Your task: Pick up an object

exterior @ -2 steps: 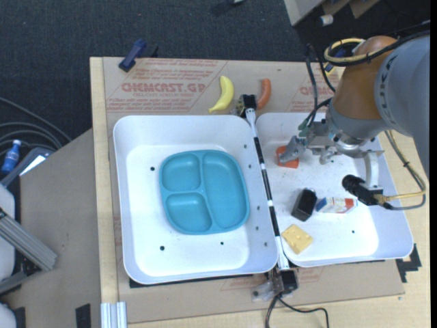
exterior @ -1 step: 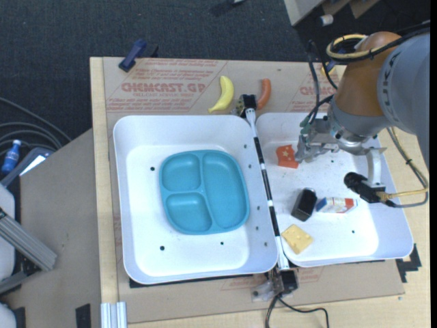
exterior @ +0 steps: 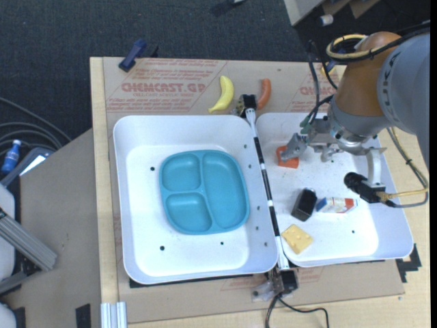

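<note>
Apparently aimed for a pick, the end effector (exterior: 295, 149) hangs at the upper left of the right bin (exterior: 382, 244), touching or just over an orange block (exterior: 288, 158), though its grip I cannot tell.

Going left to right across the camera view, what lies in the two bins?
Blue divided plate in the left bin → orange block → yellow cheese-like wedge → black object → small tube, these four in the right bin. The gripper is above the orange block.
</note>
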### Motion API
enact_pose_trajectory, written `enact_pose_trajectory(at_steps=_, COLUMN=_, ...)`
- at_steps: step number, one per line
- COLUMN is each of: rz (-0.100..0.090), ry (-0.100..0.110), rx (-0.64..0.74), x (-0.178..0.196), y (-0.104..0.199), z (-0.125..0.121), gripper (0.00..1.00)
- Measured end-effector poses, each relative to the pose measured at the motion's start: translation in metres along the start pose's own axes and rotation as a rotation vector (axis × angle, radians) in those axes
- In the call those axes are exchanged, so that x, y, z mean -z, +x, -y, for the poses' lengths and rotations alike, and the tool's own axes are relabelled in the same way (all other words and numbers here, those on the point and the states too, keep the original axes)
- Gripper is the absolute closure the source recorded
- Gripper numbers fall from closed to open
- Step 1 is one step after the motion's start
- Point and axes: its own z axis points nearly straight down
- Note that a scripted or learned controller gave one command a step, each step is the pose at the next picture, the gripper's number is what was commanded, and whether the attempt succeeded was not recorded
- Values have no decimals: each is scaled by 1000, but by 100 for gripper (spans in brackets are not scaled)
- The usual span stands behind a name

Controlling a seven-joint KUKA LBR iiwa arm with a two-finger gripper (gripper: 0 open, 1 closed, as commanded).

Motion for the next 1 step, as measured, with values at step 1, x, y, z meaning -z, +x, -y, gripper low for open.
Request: enact_pose_trajectory(at_steps=1, rz=4, ry=2, rx=2, x=-49, y=-8, z=-60, gripper=0)
